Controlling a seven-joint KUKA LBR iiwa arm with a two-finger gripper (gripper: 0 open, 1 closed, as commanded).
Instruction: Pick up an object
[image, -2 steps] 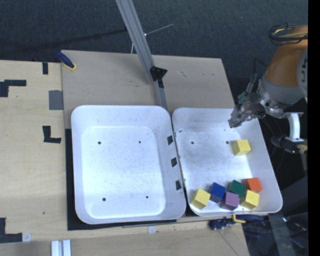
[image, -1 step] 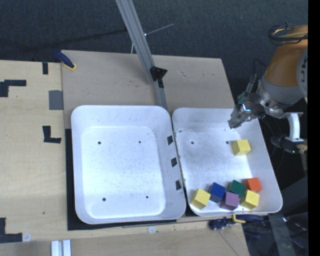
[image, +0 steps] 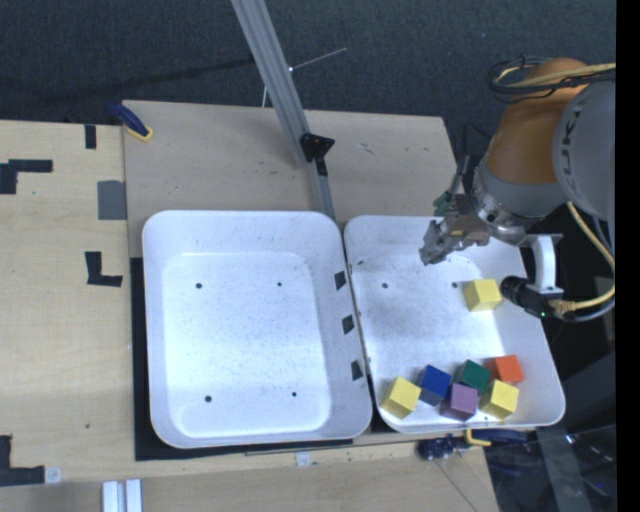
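Arm: grey with an orange band, reaching in from the right over the far part of the right bin (image: 372, 330).
Gripper (image: 438, 247): hanging above the far half of the right bin, near its far edge; whether it is released or clenched cannot be told from this angle, and no block shows between its tips.
Lone yellow block (image: 482, 294): on the right bin's floor by its right edge, just beside the gripper on the near-right, apart from it.
Block cluster: along the near edge of the right bin, towards its near-right corner.
Yellow block, near left (image: 402, 396): leftmost of the cluster, close to the near rim.
Blue block (image: 435, 383): just right of that yellow one, touching or nearly so.
Purple block (image: 463, 400): between the blue block and another yellow block (image: 502, 399).
Green block (image: 474, 376): behind the purple one.
Orange block (image: 507, 368): rightmost, just beside the green one.
Left bin (image: 160, 300): white, sitting beside the right bin, their rims meeting at the middle of the surface (image: 200, 160).
Metal pole (image: 280, 80): slanting from the far edge of the surface down to the bins' shared rim.
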